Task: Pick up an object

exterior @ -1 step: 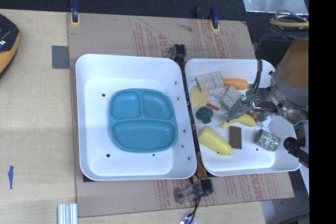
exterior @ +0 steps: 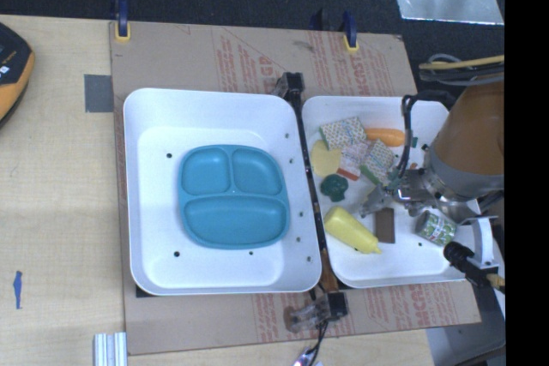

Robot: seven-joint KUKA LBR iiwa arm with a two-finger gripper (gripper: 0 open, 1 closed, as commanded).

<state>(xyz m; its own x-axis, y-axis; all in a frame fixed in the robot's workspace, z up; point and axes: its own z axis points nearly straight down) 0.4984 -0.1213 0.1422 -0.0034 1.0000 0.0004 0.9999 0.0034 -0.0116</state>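
White bins: 2, left bin [exterior: 137, 184], right bin [exterior: 403, 270].
Blue divided plates: 1 [exterior: 233, 195], three compartments, in left bin.
Yellow squash-shaped items: 1 [exterior: 351, 231].
Pale yellow flat pieces: 1 [exterior: 324, 159].
Dark green round items: 1 [exterior: 334, 186].
Orange carrot-shaped items: 1 [exterior: 385, 135].
Patterned packets: 2 [exterior: 343, 133], [exterior: 376, 157].
Brown blocks: 1 [exterior: 385, 225].
Green-labelled small cans: 1 [exterior: 437, 228].
Blue-and-yellow clamps: 2 [exterior: 122, 19], [exterior: 349, 28].
Remaining clutter under arm: uncountable.
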